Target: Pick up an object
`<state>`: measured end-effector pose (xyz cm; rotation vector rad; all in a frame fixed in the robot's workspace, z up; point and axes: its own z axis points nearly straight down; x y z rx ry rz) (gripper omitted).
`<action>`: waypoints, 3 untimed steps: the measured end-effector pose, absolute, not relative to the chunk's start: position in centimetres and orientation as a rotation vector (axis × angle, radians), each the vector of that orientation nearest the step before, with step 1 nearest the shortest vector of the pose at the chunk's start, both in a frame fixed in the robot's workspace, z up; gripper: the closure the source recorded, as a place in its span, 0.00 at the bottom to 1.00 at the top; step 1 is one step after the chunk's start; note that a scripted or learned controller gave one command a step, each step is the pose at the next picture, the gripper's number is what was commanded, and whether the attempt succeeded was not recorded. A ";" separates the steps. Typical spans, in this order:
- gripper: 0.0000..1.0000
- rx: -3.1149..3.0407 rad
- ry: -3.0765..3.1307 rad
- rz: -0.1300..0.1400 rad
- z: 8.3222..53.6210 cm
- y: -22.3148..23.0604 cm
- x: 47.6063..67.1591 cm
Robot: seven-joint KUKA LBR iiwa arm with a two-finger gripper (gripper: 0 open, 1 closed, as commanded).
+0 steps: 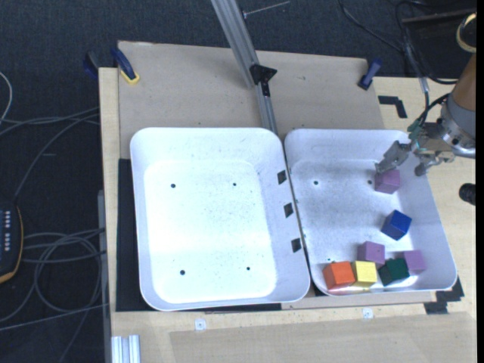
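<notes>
Several small blocks lie in the right bin (333, 165). A purple block (387, 181) sits near the bin's far right, and a blue cube (396, 224) lies below it. Along the near edge are an orange block (339, 274), a yellow block (365, 272), a green block (393, 271) and two more purple blocks (372, 251) (414, 260). My gripper (405, 163) hangs over the bin's upper right, open, with nothing between its fingers. Its left finger (392, 157) ends just above the first purple block.
The left bin (151, 157) lies beside the right one, with black clips (287, 209) along the wall between them. A slanted metal pole (240, 44) crosses the bench behind the bins. Blue clamps (125, 65) (369, 74) sit at the bench's far corners.
</notes>
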<state>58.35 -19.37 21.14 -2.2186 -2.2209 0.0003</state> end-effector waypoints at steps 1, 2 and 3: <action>0.00 -2.218 -2.221 0.001 21.1 -19.4 58.3; 0.00 -2.218 -2.219 0.004 16.9 -19.4 58.2; 0.00 -2.217 -2.218 0.004 12.7 -19.4 58.0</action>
